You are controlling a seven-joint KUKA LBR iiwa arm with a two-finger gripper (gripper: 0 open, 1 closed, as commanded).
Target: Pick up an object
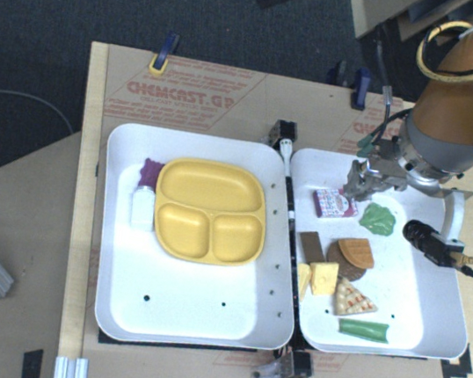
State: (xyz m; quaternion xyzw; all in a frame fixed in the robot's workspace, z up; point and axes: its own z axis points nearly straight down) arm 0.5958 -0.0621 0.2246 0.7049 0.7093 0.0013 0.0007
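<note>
**Pink-and-white packet** (335, 204): the likeliest object for the pick. It lies flat in the right bin (432, 304), toward the bin's 11 o'clock corner.

**My jaws:** low over the bin at the packet's 1 o'clock, just beside it. They are between the packet and a green leafy piece (378, 219) at the packet's 3 o'clock. I cannot tell how wide they stand, because my wrist hardware covers them from above. Nothing shows between them.

**Step in hand:** by my judgement this is the approach, and no grasp has been made. The next move calls for a short shift toward 7 o'clock to centre over the packet. A straight descent should follow, closing across the packet's narrow side. The leafy piece sits close enough that it could be caught as well.

**Other contents, outward from the packet:**
- At 6 o'clock, a dark brown block (309, 245) touches a round brown biscuit (355, 252).
- Beyond them is a yellow cube (324, 278) against a pizza wedge (353, 298).
- A green pod (363, 329) lies near the bin's 6 o'clock rim.

**Left bin** (198, 320)**:** it holds a yellow divided tray (211, 209). A white bottle (143, 204) is at the tray's 9 o'clock, touching it.

**Tabletop** (215, 100)**:** it carries both bins.

**Hard to make out:**
- The packet's print is too small to read.
- I cannot tell whether my jaws touch the bin floor.
- The biscuit hides part of the brown block.
- The tray's rim cuts off the bottle's purple top.
</note>
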